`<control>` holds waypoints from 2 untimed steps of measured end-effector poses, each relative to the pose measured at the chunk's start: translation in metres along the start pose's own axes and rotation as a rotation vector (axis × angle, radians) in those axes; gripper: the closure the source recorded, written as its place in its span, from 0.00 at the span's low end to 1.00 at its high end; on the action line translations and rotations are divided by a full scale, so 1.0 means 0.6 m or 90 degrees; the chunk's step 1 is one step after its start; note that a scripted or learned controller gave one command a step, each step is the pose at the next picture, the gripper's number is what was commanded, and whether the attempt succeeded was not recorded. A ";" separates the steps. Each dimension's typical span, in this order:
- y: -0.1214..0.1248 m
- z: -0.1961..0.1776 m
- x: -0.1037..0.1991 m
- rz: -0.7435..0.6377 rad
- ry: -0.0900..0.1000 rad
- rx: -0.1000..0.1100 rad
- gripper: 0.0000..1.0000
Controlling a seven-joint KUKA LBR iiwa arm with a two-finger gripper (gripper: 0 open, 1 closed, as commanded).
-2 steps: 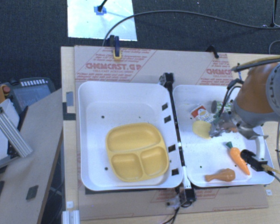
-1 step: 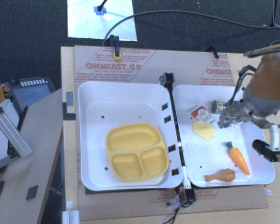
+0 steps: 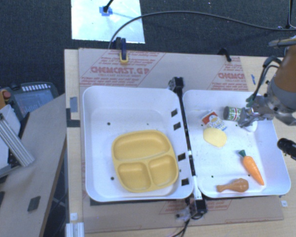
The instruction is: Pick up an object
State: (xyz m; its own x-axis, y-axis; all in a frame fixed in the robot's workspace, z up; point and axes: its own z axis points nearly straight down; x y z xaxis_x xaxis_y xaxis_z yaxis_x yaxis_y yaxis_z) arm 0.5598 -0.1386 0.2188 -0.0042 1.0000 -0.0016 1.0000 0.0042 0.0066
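The right bin [image 3: 281,181] holds several toy foods. A small green-labelled can [image 3: 231,113] lies on its side near the bin's far edge. Left of it lies a red and white packet [image 3: 210,118], with a pale yellow chip-like piece [image 3: 215,138] just in front. An orange carrot [image 3: 252,168] and a brown drumstick [image 3: 234,185] lie toward the near edge. My gripper [image 3: 247,119] hangs low at the can's right end, close to it or touching it. Nothing is seen held in it.
The left bin [image 3: 96,132] carries a yellow divided plate [image 3: 144,160] in its near half. A black clip strip [image 3: 182,132] runs along the seam between the bins. The arm's grey and orange body [image 3: 288,83] stands over the right bin's far right corner.
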 end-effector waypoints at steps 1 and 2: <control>0.001 0.021 0.000 0.001 0.000 0.003 1.00; -0.010 -0.001 0.094 -0.004 0.002 0.003 1.00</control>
State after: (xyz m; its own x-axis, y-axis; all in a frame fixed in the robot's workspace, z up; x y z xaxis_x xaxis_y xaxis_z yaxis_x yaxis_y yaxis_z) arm 0.5536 -0.0820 0.2195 -0.0100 0.9999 0.0021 0.9999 0.0100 0.0026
